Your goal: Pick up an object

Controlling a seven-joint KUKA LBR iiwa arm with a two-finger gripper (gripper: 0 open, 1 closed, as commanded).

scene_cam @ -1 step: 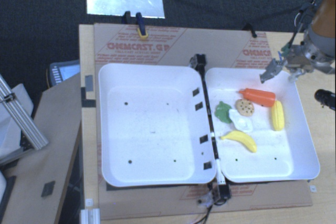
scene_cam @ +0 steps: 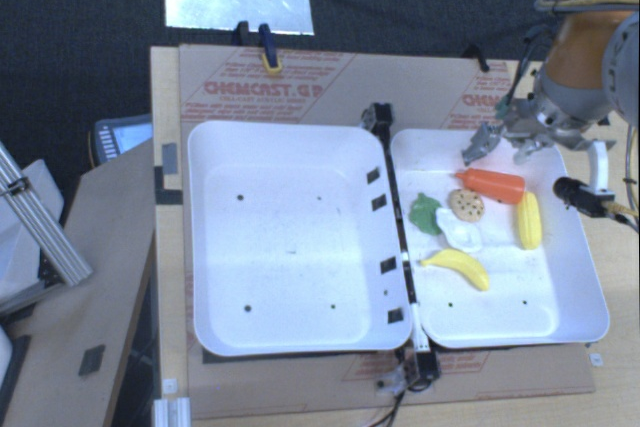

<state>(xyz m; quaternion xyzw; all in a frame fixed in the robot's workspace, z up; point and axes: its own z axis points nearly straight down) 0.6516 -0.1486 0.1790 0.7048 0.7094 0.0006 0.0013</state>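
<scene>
The grey arm with its orange band [scene_cam: 590, 40] reaches in from the right, bent down over the far right corner of the right-hand shallow white plastic bin [scene_cam: 575, 300]. Its two-finger gripper [scene_cam: 505, 143] hangs above the bin's back edge, tilted toward the left. The jaws look apart, one finger [scene_cam: 478, 145] angled left and the other beside it, with nothing between them, though the view is too small to be sure how wide.

In the right bin lie an orange carrot-shaped toy [scene_cam: 492, 182], a round tan biscuit with dark spots [scene_cam: 466, 205], a green leafy toy [scene_cam: 426, 213], a small white lump [scene_cam: 462, 235], a curved yellow banana [scene_cam: 459, 267] and an upright yellow oblong piece [scene_cam: 528, 220]. The carrot lies just below the gripper, apart from it.

The left-hand shallow white plastic bin [scene_cam: 290, 245] sits alongside on the desk [scene_cam: 330, 80].
</scene>
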